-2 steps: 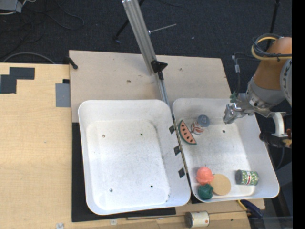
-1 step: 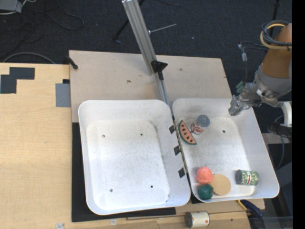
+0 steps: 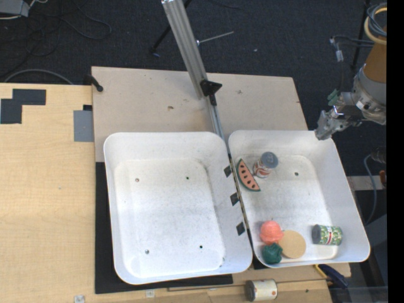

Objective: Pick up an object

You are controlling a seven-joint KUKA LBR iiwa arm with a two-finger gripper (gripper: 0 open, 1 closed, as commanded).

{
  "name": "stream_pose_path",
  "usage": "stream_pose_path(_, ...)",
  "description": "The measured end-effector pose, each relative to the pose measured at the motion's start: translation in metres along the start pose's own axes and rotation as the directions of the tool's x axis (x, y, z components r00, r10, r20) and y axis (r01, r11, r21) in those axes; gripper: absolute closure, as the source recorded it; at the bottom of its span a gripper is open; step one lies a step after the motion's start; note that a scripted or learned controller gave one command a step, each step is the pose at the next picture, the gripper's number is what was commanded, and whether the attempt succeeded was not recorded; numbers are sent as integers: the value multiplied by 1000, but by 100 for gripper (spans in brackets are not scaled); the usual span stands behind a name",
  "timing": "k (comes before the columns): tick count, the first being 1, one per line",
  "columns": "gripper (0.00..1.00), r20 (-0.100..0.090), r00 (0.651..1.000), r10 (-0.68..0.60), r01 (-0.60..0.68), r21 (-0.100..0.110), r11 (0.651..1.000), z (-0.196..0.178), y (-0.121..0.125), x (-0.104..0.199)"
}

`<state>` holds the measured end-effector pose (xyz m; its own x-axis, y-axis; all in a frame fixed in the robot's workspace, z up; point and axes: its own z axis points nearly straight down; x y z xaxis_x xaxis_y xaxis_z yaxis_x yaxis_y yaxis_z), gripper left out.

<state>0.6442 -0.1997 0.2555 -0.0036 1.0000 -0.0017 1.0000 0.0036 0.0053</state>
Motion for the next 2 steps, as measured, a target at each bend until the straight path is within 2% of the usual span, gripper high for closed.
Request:
stream_pose_path(1,100,0,1000,0,0,1,1000,-46,1,-1)
stream_pose_path(2,100,-4,1000,-1,1,8,1000,-43,-8,50)
